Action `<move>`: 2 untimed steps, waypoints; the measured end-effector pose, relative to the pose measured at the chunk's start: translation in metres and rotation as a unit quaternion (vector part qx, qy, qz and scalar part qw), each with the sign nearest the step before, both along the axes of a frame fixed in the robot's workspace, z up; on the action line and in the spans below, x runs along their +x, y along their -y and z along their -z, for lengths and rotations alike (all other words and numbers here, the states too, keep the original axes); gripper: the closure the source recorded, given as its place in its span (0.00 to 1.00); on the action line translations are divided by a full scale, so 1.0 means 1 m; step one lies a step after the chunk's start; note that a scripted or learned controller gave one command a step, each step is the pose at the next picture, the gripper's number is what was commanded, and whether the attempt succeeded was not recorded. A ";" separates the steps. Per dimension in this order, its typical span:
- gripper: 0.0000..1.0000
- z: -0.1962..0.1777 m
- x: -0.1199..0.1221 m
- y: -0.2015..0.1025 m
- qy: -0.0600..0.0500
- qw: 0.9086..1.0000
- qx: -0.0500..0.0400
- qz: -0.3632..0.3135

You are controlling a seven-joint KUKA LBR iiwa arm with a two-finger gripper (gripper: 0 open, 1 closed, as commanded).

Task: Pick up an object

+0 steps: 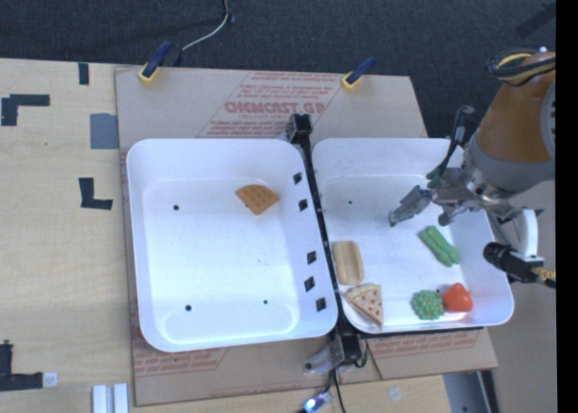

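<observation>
The grey arm with its orange band leans in over the far right corner of the right bin, the larger of the shapes in play here, and its gripper hangs above the bare white floor of that bin with its two dark fingers spread apart and nothing between them. The left bin carries just one thing, a tan waffle-like toy piece lying towards its far edge, well apart from the arm. In the right bin the toy bread loaf lies against the left wall, with a triangular sandwich slice just beside it at the near left corner; a green pea pod lies near the right edge, closest to the claw, and a broccoli floret sits touching a small red tomato at the near right corner. My worry is that the claw stands over empty floor, beside the pea pod rather than above it, so a straight descent would probably close on nothing. The pod is slim and lies at a slant, so fingers not lined up across it might nudge it away. Going for the broccoli and tomato risks catching both or knocking one against the bin wall.
</observation>
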State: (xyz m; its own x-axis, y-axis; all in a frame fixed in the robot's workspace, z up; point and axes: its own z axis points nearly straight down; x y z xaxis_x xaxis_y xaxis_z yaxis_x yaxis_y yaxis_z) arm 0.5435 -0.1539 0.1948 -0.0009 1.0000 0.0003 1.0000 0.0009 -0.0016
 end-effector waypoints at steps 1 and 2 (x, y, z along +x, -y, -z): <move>0.00 -0.064 0.034 -0.077 0.004 1.000 0.000 -0.004; 0.00 0.014 -0.048 -0.140 -0.005 1.000 0.001 -0.001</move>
State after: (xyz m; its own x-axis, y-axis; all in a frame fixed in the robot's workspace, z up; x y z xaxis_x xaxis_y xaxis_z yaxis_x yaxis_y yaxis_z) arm 0.4953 -0.0143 0.1805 -0.0032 1.0000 0.0028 0.9999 0.0033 -0.0120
